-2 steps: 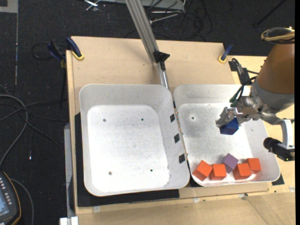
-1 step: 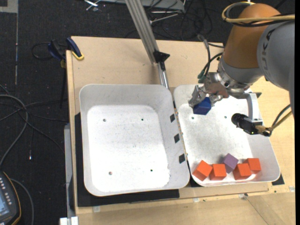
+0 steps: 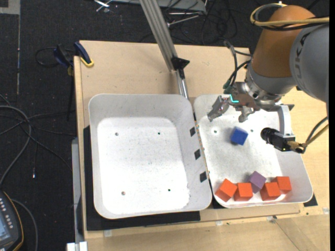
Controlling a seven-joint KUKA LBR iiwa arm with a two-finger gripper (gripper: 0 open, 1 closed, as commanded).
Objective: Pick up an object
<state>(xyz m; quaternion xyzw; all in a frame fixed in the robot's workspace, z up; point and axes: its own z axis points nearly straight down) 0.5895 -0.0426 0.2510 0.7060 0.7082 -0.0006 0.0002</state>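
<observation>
My gripper (image 3: 230,113) hangs over the far end of the right bin (image 3: 220,156), open, with its two fingers (image 3: 215,110) spread and nothing between them. A blue cube (image 3: 238,136) lies on the bin floor just in front of the gripper, apart from it. Along the near edge of the same bin sit several orange cubes (image 3: 244,191) in a row, with a purple cube (image 3: 257,180) tucked among them.
The left bin (image 3: 104,114) stands beside the right one, their rims touching. A slanted metal pole (image 3: 162,33) rises behind the bins. A black cylindrical part (image 3: 272,136) on the arm's bracket sticks out over the right bin's right side.
</observation>
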